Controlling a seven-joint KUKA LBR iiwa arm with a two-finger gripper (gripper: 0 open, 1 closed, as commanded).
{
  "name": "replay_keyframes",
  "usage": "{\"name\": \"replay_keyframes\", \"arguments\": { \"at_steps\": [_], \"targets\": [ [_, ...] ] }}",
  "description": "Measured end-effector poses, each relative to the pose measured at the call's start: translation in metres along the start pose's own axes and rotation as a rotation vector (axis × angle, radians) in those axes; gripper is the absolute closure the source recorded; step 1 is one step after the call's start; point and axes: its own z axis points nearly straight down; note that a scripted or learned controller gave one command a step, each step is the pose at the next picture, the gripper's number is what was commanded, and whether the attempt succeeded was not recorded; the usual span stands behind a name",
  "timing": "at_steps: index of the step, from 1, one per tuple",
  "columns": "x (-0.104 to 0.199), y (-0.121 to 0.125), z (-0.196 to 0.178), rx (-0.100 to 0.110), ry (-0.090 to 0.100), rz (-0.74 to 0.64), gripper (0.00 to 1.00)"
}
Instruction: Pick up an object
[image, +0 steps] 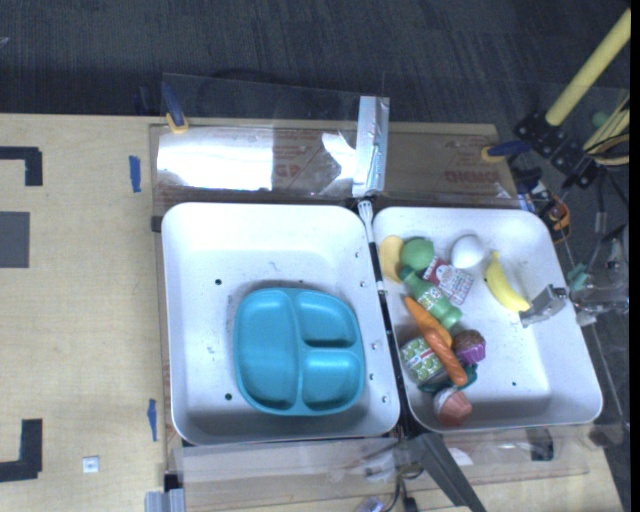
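Fingers (545, 303), state impossible to tell, are hovering at the right bin's (575, 385) right edge beside the banana (503, 283): probably light, stiff plastic, best grasped mid-body.

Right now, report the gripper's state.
Gripper: at the right bin's right edge, beside the banana; state cannot be told.

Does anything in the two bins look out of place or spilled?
Nothing is spilled. The toy food is heaped against the right bin's left wall, the banana lying apart. The blue tray sits flat in the left bin.
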Motion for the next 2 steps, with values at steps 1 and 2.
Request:
{"name": "replay_keyframes", "arguments": {
  "at_steps": [1, 2],
  "targets": [
    [-0.017, 0.057, 0.008, -0.004, -0.003, -0.113, 0.0],
    [-0.017, 0.107, 0.061, -0.041, -0.015, -0.114, 0.0]
  ]
}}
